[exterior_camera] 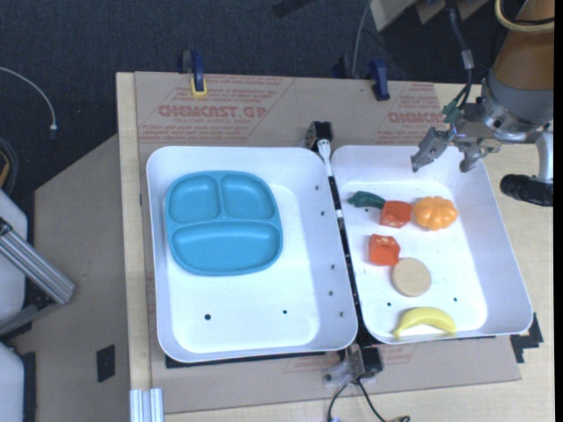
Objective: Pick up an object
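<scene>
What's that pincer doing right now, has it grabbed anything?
Pincer: open, holding nothing, above the far edge of the right bin.

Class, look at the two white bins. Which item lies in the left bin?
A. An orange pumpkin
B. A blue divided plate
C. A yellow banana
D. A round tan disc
B: the blue divided plate sits alone in the left bin, while the banana, pumpkin and tan disc all lie in the right bin.
</scene>
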Controlling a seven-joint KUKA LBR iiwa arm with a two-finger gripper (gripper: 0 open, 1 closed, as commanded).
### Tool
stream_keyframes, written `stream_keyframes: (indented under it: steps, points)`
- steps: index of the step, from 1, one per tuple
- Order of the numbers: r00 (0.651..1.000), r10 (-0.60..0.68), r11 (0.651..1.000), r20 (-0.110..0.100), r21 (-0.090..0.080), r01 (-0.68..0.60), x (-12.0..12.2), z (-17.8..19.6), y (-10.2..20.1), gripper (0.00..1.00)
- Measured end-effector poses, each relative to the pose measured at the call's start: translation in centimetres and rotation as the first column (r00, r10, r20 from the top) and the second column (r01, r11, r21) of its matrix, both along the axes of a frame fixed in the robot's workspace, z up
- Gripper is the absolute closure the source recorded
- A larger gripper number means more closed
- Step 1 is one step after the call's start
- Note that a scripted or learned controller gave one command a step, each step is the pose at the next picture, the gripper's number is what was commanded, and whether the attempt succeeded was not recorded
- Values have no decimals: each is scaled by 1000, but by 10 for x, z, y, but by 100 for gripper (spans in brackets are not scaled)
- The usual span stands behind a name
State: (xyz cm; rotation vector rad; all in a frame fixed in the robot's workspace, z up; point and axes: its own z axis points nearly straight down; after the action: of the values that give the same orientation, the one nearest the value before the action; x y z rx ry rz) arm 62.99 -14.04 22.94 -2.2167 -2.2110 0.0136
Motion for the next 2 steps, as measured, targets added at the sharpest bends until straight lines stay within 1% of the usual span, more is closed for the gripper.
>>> stream_keyframes:
  steps: [1,2]
  points:
    - [1000,3,1000,15,-2,-3,3,9,0,0]
    - [1000,2,1000,8,-1,-2,3,-35,-3,0]
